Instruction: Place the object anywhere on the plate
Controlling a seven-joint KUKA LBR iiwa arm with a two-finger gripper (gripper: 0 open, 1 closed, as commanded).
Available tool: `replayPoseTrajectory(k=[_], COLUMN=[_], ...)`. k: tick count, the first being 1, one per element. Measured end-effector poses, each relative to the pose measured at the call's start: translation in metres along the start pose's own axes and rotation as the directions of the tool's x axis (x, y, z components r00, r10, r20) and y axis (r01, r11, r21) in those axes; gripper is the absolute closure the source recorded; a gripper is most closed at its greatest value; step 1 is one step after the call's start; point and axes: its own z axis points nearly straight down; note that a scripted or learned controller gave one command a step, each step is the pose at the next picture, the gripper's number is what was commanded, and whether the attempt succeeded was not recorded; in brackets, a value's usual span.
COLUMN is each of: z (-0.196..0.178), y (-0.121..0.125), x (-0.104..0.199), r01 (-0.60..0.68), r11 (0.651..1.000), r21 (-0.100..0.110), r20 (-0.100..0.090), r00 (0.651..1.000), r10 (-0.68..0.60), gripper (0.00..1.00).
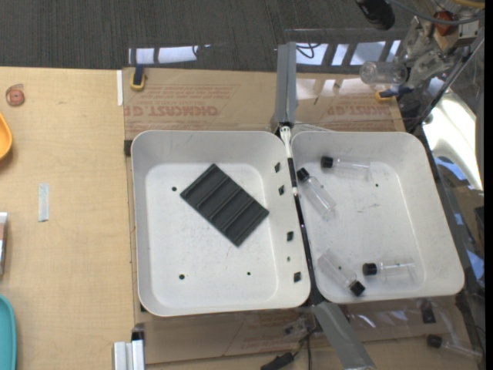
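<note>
Upper right of the frame, the end effector (400, 66) hangs high, clamped on a clear vial (379, 72). Delivery remains: the ribbed black plate (224, 204) lies bare in the left bin (142, 230).

I see the bench (69, 245) topped in tan board, with 2 shallow white bins side by side. Taking the left bin (142, 230) as my landmark: the right bin (431, 206) touches its right wall, a printed cardboard sheet (192, 102) lies just behind it, and a small grey strip (43, 203) sits well to its left.
</note>
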Motion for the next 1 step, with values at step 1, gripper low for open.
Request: replayPoseTrajectory(k=[1], z=[-0.0003], y=[0.0], x=[0.0], r01=[0.001], r11=[1.0], r21=[0.0], r20=[0.0], r00=[1.0], r10=[-0.001], gripper=[0.0])
